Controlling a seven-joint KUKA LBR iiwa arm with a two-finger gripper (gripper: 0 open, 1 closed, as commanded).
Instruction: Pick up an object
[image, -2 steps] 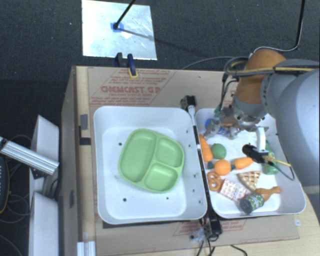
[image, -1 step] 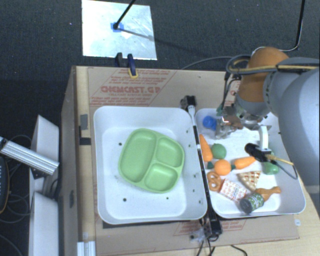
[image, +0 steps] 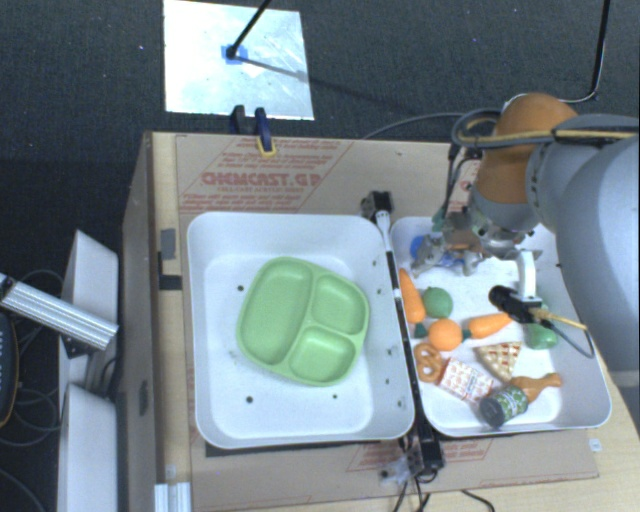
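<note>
Below me the desk (image: 270, 165) shows brown board printed with red lettering. Dark carpet floor (image: 70, 100) surrounds it. A shiny silver sheet (image: 238, 60) lies on that floor beyond the desk's far edge. At the left stand pale panels (image: 85, 400) and a metal rail (image: 55, 310).

Both white bins (image: 215, 400) are looking like smooth, faintly glossy plastic. The green divided plate (image: 303, 320) is showing a matt plastic sheen. The table (image: 270, 170) is wearing printed brown cardboard. A crinkled foil sheet (image: 240, 60) is gleaming on dark, rough carpet (image: 70, 110).
</note>
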